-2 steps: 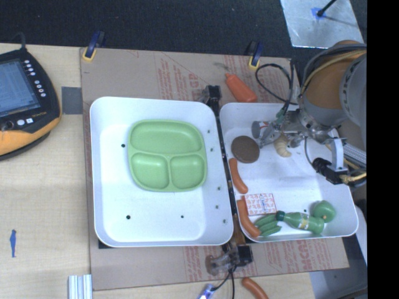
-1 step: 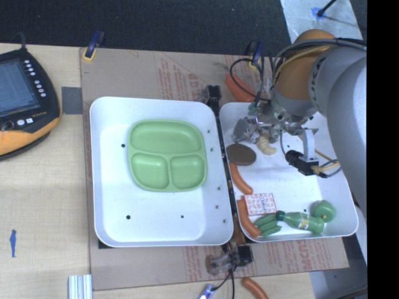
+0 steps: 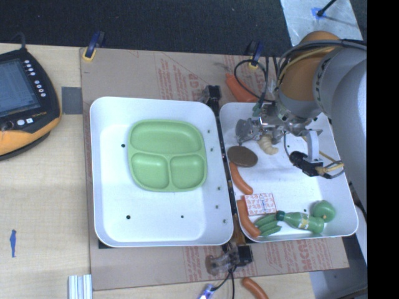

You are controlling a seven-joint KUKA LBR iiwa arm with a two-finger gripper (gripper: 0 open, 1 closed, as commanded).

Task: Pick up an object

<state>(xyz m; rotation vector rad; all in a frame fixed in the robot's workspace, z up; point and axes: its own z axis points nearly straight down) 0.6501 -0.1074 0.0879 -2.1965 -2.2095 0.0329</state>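
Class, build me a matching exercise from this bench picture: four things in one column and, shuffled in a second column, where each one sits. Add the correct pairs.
Things
1. green divided plate
2. brown round piece
3. green bottle
4. teach pendant

Places
A. on the bench, left of both bins
B. near the front edge of the right bin
C. in the left bin
D. in the right bin, close to its left wall

Pairs: 1-C, 2-D, 3-B, 4-A

One fixed overhead camera, slanted, views both bins [image 3: 100,167].
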